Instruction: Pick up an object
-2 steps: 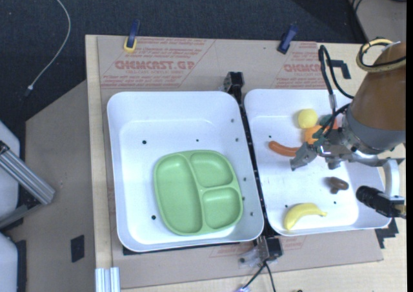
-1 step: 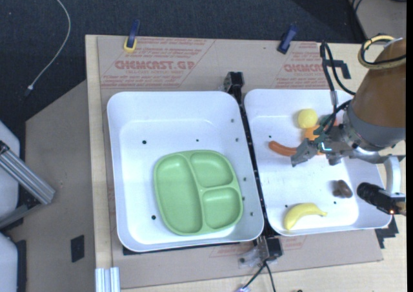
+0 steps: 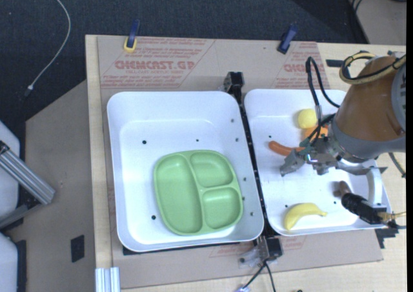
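Bins sit side by side: the left bin [image 3: 122, 155] holds a green divided plate [image 3: 197, 190]. In the right bin [image 3: 274, 210], the gripper [image 3: 292, 163] hovers spread and empty beside the carrot [image 3: 281, 148]; lowering squarely astride it should help.

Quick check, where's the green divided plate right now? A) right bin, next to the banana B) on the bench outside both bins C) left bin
C: the green divided plate lies flat in the left bin, while the banana lies in the right bin.
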### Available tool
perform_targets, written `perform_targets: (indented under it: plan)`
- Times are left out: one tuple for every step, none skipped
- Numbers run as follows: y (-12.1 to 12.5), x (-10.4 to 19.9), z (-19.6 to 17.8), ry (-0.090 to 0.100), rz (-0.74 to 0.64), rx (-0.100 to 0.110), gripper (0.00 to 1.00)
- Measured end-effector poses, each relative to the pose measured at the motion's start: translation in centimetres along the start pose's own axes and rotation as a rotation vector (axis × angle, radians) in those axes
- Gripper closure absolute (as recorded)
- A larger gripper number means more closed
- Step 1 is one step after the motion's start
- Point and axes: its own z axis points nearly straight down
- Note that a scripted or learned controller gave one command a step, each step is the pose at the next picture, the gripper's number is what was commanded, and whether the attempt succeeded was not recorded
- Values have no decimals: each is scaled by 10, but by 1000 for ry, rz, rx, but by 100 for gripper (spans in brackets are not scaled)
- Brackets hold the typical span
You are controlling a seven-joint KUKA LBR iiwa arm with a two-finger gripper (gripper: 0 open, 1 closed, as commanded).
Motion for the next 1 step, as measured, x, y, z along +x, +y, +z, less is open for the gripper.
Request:
perform_targets:
  plan:
    - [-6,-8,51,-1,1,-3,0]
